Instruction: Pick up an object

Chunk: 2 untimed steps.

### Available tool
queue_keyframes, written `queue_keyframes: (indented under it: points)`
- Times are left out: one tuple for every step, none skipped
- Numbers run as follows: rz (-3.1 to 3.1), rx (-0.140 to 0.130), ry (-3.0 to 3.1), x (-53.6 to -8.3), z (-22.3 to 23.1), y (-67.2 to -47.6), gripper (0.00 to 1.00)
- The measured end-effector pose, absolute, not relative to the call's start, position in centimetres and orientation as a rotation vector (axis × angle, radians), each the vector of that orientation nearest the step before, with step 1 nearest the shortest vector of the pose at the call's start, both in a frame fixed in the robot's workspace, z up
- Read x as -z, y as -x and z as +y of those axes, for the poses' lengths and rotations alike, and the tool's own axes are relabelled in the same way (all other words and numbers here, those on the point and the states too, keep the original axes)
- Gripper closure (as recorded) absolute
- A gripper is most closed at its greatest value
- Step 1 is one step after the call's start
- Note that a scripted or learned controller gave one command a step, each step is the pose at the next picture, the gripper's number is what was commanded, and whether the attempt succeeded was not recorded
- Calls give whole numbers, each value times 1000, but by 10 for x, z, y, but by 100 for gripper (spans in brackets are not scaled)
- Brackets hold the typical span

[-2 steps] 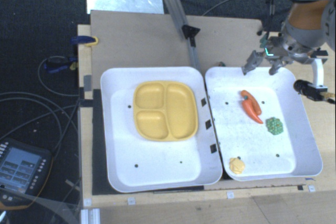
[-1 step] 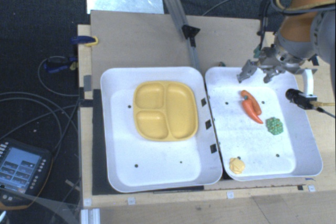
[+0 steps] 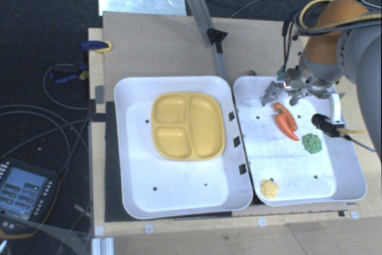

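Pincer (image 3: 282,96) up at the far end of the right bin (image 3: 346,179), fingers spread wide with nothing between them! Just below it lies the orange carrot (image 3: 286,121), angled on the bin floor. Green broccoli (image 3: 311,143) sits nearby, a yellow piece (image 3: 270,189) in the near corner. Yellow divided plate (image 3: 187,126) rests in the left bin (image 3: 134,188).

No legible text, labels or numbers anywhere.
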State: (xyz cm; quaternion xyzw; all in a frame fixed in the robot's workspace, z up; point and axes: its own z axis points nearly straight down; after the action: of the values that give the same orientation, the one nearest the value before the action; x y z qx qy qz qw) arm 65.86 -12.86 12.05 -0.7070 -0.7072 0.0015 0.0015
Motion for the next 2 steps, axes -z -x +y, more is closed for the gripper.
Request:
queue_keyframes:
  points:
    - [-2221, -2, 2221, -89, -128, -659, 0]
    - [-2224, 4, 2224, -103, -128, -661, 100]
